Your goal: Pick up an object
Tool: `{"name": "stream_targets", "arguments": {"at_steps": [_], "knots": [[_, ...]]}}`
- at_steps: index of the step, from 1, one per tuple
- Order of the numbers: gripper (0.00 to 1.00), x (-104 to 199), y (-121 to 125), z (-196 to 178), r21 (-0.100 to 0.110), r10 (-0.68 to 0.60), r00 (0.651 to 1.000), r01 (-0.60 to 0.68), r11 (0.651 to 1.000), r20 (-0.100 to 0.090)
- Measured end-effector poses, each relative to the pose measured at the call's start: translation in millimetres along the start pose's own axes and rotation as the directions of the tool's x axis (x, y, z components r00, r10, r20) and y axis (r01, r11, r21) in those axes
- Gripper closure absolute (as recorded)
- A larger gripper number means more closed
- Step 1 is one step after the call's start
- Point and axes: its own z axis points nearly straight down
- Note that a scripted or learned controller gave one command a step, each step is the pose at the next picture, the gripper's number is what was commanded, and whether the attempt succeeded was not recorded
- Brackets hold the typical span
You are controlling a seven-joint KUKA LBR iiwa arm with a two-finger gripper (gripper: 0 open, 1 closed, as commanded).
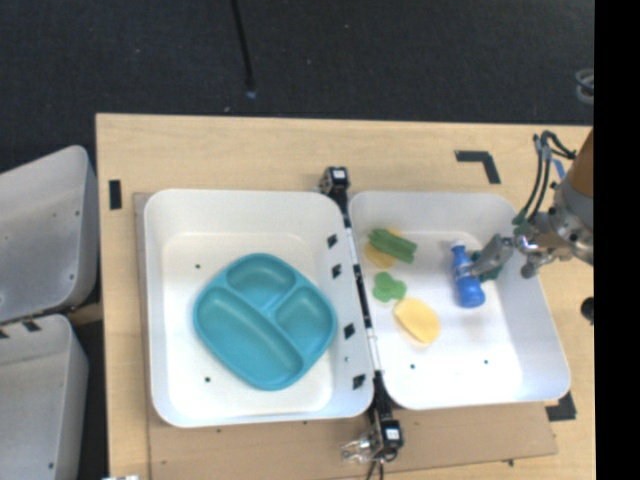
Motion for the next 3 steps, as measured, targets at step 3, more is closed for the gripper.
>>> {"name": "stream_targets", "arguments": {"at_steps": [3], "knots": [[0.0,-16,1,81,-0.013,-0.001,1.0,0.001,1.0,0.004]]}}
